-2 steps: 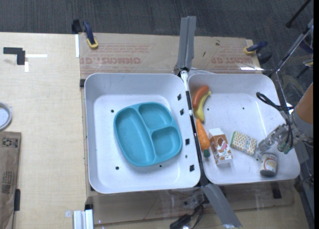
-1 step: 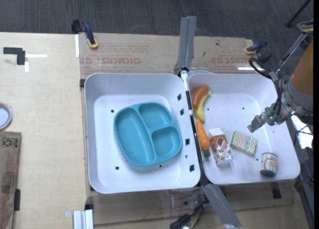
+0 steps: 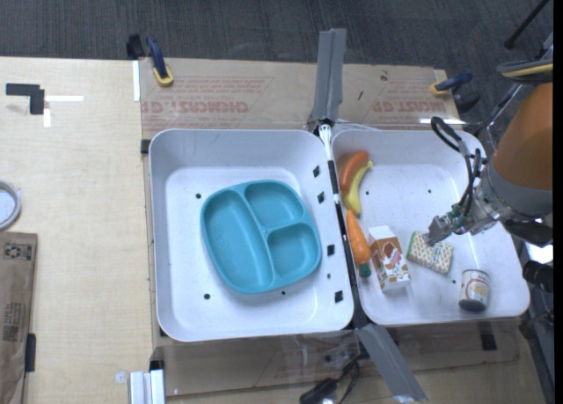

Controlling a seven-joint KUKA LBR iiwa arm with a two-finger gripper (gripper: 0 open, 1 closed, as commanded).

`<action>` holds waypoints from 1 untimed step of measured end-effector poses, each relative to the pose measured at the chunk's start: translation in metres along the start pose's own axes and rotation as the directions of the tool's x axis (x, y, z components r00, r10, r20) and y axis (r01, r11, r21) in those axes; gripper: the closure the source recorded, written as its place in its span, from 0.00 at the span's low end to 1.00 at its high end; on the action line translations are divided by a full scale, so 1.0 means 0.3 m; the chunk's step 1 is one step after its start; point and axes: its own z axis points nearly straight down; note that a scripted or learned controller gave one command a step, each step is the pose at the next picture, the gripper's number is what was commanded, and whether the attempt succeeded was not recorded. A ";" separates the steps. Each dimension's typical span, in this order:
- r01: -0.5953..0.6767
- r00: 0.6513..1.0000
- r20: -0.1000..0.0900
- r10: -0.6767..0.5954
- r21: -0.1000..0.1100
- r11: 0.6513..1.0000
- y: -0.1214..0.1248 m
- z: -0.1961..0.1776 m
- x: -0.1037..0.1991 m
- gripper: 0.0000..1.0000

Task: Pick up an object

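Down in the right bin [image 3: 422, 301], the jaws [image 3: 437, 230] sit at the upper edge of a small flat packet [image 3: 431, 253], pale with a speckled green-and-cream pattern, lying tilted on the bin floor. Whether the jaws are wide, narrow or closed on the packet, I cannot tell; the tips are too small and dark to read.

Taking the packet as the landmark: just to its left stands a little carton [image 3: 390, 259], white with red and orange print, leaning slightly. Further left, against the bin's left wall, lies a carrot [image 3: 356, 238], and above that a banana [image 3: 355, 193] with an orange pepper-like piece [image 3: 353, 166] touching its top end. To the packet's lower right, apart from it, a small can [image 3: 474, 290] rests near the bin's rim.

Well to the left of the packet, in the left bin [image 3: 171, 217], lies a teal divided plate [image 3: 261, 236] with three compartments. Both bins rest on the wooden desk [image 3: 70, 182]. The arm [image 3: 528, 160], grey with its orange band, comes in from the right of the packet.
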 end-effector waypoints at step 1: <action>-0.001 1.000 0.000 0.001 0.000 1.000 0.000 0.000 0.000 0.00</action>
